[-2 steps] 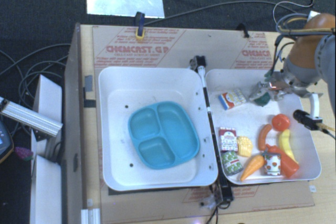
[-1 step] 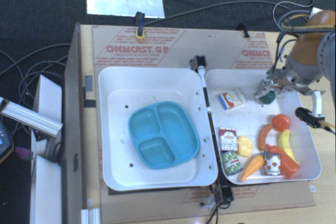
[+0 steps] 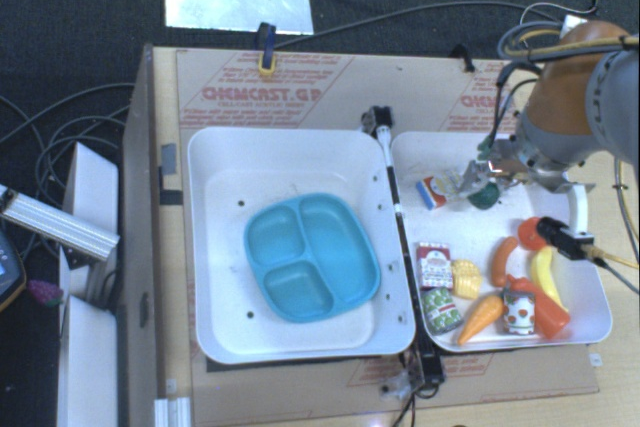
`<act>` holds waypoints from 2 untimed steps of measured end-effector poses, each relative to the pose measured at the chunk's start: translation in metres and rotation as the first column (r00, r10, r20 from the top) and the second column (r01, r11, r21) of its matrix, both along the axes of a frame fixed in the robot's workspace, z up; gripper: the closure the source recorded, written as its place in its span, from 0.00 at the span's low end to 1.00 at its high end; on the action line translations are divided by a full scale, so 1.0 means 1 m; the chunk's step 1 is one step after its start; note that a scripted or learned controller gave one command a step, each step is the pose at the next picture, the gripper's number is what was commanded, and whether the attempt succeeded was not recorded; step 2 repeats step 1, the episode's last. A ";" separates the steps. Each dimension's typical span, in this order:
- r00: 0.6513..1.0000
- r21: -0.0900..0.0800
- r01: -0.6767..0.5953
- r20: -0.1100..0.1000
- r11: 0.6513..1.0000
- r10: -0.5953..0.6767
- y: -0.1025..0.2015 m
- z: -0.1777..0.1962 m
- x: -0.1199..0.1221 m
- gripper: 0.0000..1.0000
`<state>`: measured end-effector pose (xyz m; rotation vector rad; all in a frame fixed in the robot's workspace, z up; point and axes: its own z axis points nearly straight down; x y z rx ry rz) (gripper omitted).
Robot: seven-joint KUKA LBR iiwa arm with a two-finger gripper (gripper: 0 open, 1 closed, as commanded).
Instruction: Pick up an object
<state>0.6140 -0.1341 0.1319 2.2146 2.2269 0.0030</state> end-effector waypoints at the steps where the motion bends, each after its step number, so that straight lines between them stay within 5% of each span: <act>1: 1.000 0.001 0.001 -0.002 1.000 -0.001 0.061 0.052 -0.049 1.00; 2: 1.000 0.001 0.001 -0.002 1.000 -0.001 0.061 0.052 -0.049 1.00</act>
